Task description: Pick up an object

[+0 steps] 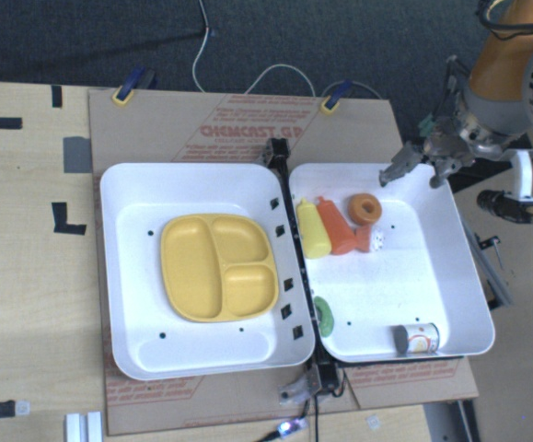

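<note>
Red print on the cardboard sheet (238, 127) reads roughly "CHEMCAST GP".

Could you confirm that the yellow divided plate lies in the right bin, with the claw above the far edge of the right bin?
Not quite: the camera view shows the yellow divided plate lying in the left bin, not the right one. The rest stands: the claw is above the far edge of the right bin.

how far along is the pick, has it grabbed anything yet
Nothing is picked yet. The gripper hangs open over the right bin's upper right rim, with nothing between its fingers. The orange ring, yellow bottle and small can all lie in the bin. Left: approach, grasp and lift.
</note>
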Robot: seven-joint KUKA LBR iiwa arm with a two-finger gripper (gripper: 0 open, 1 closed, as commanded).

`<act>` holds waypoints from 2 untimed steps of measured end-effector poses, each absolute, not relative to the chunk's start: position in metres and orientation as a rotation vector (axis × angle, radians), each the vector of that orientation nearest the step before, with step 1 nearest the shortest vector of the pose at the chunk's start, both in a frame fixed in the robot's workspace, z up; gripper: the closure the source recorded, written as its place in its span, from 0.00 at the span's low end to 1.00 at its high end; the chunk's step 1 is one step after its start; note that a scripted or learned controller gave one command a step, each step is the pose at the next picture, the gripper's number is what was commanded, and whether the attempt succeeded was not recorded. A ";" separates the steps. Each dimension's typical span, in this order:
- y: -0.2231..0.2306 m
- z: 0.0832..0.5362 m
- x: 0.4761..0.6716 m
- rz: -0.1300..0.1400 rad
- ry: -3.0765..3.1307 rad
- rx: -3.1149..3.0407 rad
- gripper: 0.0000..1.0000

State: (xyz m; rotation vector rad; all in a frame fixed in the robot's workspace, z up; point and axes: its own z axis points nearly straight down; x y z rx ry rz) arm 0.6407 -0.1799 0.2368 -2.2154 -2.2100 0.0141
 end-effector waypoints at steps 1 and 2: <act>-0.179 0.246 0.643 0.002 -2.222 -2.219 0.00; -0.187 0.195 0.648 0.007 -2.220 -2.219 0.00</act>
